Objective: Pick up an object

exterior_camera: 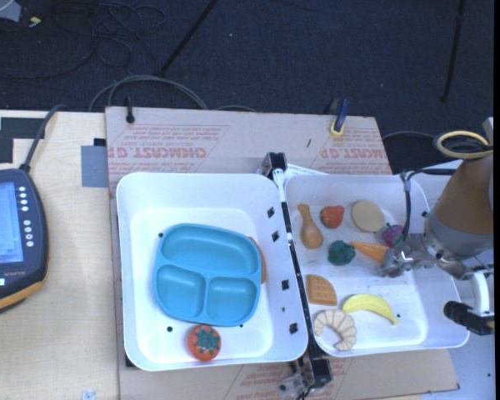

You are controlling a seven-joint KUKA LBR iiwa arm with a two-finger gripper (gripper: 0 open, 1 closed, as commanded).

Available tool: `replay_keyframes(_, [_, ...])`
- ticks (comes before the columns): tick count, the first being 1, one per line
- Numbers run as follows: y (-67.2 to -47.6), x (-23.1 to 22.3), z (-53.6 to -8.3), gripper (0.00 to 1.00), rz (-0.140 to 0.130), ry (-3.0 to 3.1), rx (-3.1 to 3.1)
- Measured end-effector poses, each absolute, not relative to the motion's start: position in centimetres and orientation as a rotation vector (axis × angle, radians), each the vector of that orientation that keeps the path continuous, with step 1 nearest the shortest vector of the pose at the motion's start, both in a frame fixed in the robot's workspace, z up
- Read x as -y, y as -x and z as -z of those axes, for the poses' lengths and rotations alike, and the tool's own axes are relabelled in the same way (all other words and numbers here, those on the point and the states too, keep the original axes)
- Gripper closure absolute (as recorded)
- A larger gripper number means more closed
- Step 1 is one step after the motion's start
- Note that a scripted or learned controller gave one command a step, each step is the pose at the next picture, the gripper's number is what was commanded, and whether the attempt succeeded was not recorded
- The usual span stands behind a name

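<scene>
The gripper (393,264) sits low in the right bin (437,327), near its right wall, just beside the carrot (370,250); whether it grips anything I cannot tell. A purple piece (392,234) lies close behind. The banana (371,307) lies toward the front edge. The left bin (142,307) holds a blue tray (207,273) and a tomato (204,342).

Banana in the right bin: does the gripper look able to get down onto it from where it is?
Probably yes. The banana lies alone on bare bin floor, apart from the croissant and the bread slice. The gripper sits just above it in the view, by the carrot, with nothing between.
</scene>
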State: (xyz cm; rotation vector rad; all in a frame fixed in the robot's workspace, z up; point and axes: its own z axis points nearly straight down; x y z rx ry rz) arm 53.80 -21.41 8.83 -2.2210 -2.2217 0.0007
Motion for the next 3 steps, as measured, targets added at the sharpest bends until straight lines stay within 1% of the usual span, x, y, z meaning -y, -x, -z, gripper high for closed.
replay_keyframes(1, [-57.9, 13.4, -11.6, 1.00, 0.007, 2.211, 2.230])
replay_keyframes(2, [-51.4, 9.6, -9.1, 1.00, 0.008, 2.231, 2.224])
replay_keyframes(3, [-61.3, 2.1, -19.5, 1.00, 0.019, 2.216, 2.240])
